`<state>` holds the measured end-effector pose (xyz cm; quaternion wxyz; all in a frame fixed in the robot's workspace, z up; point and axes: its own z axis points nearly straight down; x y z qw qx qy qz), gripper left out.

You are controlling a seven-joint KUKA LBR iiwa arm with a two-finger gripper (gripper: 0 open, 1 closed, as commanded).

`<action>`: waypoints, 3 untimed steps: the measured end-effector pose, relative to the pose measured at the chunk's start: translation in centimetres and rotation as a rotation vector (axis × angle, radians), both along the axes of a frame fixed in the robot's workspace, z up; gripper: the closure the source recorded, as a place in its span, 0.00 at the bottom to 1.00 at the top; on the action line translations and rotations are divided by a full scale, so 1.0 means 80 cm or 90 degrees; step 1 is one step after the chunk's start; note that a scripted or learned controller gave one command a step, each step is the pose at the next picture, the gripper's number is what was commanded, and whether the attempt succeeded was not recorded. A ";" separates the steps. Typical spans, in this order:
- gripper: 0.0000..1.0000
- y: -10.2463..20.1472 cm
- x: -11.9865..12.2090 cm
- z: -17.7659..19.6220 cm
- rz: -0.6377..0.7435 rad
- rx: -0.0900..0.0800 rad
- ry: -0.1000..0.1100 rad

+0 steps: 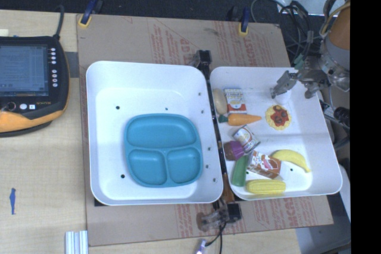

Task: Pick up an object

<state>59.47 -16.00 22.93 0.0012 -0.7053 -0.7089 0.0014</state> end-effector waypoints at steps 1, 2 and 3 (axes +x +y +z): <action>0.00 -0.038 0.017 -0.096 0.000 -0.001 0.001; 0.00 -0.054 0.003 -0.158 0.000 -0.001 0.001; 1.00 -0.055 0.004 -0.144 0.002 -0.001 0.001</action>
